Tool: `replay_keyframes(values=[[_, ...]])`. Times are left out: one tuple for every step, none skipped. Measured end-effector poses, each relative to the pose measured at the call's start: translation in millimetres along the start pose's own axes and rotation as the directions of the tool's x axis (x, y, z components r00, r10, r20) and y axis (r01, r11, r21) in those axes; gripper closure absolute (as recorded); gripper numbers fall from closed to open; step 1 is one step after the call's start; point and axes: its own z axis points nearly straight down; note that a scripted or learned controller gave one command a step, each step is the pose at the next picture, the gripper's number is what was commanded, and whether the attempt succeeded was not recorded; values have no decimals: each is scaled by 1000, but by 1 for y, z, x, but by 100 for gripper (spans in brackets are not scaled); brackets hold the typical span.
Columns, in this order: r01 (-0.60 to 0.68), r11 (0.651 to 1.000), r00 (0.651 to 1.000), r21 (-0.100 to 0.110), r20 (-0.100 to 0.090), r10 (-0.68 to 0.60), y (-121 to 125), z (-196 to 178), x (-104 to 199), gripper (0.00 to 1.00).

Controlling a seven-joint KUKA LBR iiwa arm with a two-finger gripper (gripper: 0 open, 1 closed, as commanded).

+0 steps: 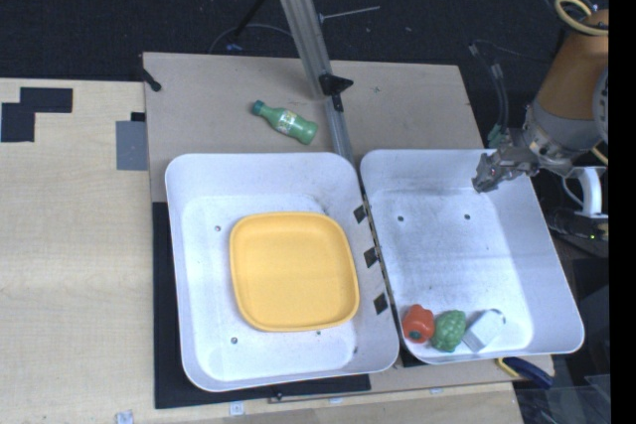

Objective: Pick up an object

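Bench and surroundings, as you see them from above:

- Bench top (219,94): a tan board carrying two shallow white bins side by side; pale wood panelling lies to its left, dark floor with loose cables beyond its far edge.
- Left bin (199,204): holds one yellow plate (294,270), square with rounded corners, lying flat near the middle.
- Right bin (527,253): its floor is mostly bare white. Three small items sit clustered at the near edge: a red pepper (418,323), a green lumpy item (449,330) touching it on the right, and a small white and grey block (481,329) just beside that.
- Green bottle (284,121): lying on its side on the board, behind the left bin and outside both bins.
- Metal post (310,35): a slanted aluminium rail rising from between the bins' far corners.
- Gripper (487,178): over the far right corner of the right bin, well apart from the three items. You cannot tell from this angle whether the claw is released or clenched; nothing is visible between it.
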Motion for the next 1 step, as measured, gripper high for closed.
replay_keyframes(values=[[-1, 1000, 1000, 2, -1, 1, 1, -40, -1, 100]])
